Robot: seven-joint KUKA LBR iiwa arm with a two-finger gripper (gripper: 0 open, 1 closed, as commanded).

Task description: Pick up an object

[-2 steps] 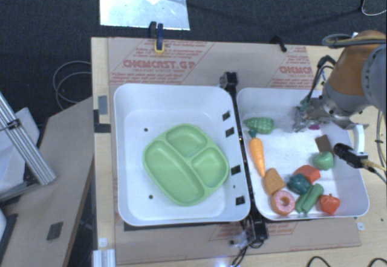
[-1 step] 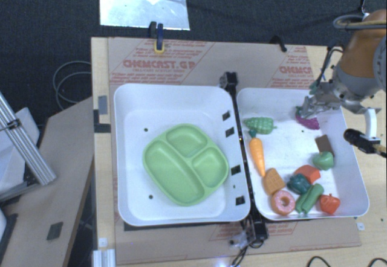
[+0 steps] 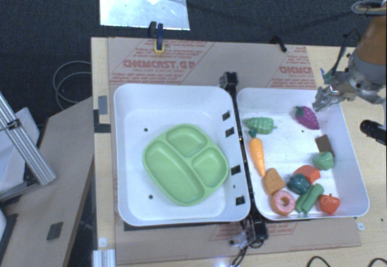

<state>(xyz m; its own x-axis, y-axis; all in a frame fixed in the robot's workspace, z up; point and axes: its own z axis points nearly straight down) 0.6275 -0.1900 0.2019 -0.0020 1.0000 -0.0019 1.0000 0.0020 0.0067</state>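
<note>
1. Two white bins sit side by side on a bench. The left bin [image 3: 130,139] holds a green plate [image 3: 184,164] with three sections.
2. The right bin [image 3: 354,169] holds toy food: corn [image 3: 259,124], a carrot [image 3: 257,156], purple grapes [image 3: 307,117], a donut [image 3: 282,202], and more pieces crowded at the near right.
3. The gripper [image 3: 323,98] hangs at the bin's far right edge, just beside the grapes. Nothing sits between its fingers, which look slightly parted.
4. This looks like the approach step; nothing is lifted yet.
5. Next, it likely needs to lower over the grapes, straddle them, and close.
</note>
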